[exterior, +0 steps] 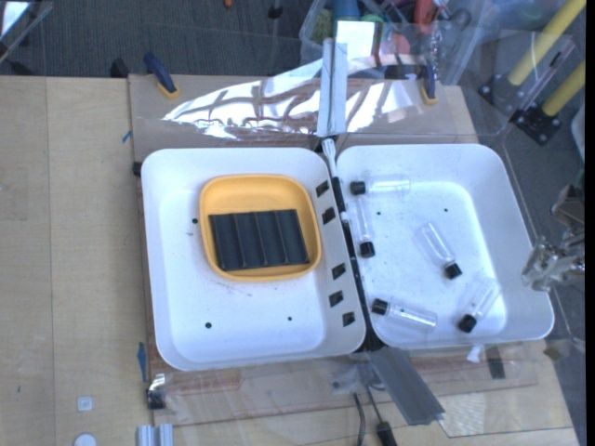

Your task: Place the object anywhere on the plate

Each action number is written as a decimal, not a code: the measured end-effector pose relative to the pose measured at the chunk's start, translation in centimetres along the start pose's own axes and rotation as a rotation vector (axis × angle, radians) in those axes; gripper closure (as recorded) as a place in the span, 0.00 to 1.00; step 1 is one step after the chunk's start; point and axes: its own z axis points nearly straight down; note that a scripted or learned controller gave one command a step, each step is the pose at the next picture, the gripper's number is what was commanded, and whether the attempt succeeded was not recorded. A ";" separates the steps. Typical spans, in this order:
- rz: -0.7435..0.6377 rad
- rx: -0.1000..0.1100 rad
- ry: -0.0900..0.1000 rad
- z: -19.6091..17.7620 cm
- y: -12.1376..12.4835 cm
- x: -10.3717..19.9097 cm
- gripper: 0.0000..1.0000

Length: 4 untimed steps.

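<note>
A yellow plate (209,207) with rounded corners sits in the left white bin (177,295), toward its back. A dark grey ribbed rectangular block (258,239) lies flat on the plate's middle, inside its rim. Several clear vials with black caps lie scattered in the right white bin (507,203): one near the back (383,186), one by the divider (358,223), one in the middle (433,243), one at the front (409,315) and one at the front right (480,300).
A row of small black clips (333,244) runs along the seam between the bins. A metal fixture (556,263) stands just off the right bin's right edge. Crumpled foil (279,105) and a clear box of toys (400,7) lie behind the bins.
</note>
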 end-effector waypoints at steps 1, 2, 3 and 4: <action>0.001 0.000 0.000 0.0 0.0 0.0 0.00; -0.262 0.000 0.000 -4.5 -1.7 -1.1 0.00; -0.355 -0.006 0.001 -1.5 -2.0 -1.3 0.00; -0.614 -0.001 -0.001 -5.7 -5.5 -3.7 0.00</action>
